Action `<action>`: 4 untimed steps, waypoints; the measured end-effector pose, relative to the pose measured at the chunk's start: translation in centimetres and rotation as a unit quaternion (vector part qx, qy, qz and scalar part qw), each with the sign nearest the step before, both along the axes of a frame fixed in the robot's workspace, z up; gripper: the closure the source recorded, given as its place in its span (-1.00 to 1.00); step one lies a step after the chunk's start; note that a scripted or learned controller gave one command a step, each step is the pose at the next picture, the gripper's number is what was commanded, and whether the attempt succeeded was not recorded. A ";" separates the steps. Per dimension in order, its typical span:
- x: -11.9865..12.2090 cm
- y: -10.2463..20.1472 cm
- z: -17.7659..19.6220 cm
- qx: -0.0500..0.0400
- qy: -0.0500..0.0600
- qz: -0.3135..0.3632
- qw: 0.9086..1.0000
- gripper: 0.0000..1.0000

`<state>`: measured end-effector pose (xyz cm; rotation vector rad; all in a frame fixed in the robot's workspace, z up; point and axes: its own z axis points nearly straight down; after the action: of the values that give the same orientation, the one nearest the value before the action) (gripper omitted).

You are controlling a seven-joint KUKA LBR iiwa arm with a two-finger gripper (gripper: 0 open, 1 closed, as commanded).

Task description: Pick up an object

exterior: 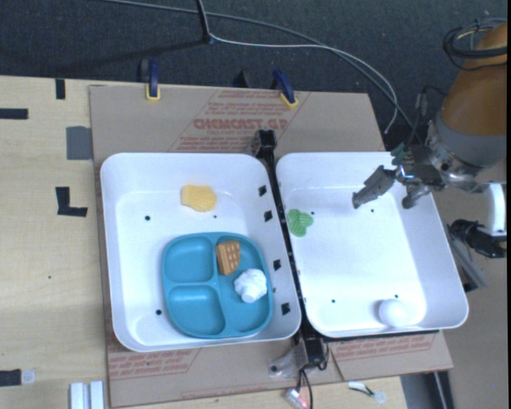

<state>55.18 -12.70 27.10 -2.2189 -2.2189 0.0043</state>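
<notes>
1. Arm enters from right, orange band at upper right; wrist angled down-left over the right bin (426, 254).
2. Gripper (390, 189) above that bin's far right part; fingers spread apart; nothing between them.
3. Green object (300, 222) at right bin's left wall; white ball (397, 312) near its front edge; both well apart from gripper.

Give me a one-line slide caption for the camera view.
Gripper open over the right bin, green object at its left wall; blue tray in the left bin.
</notes>
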 end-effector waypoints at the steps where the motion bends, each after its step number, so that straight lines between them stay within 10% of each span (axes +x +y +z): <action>1: 0.1 0.0 0.2 0.000 -0.002 0.000 1.000 -1.00; 4: -2.0 -0.5 -15.5 0.000 0.001 0.000 1.000 -1.00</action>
<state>53.22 -13.17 11.62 -2.2173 -2.2184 0.0058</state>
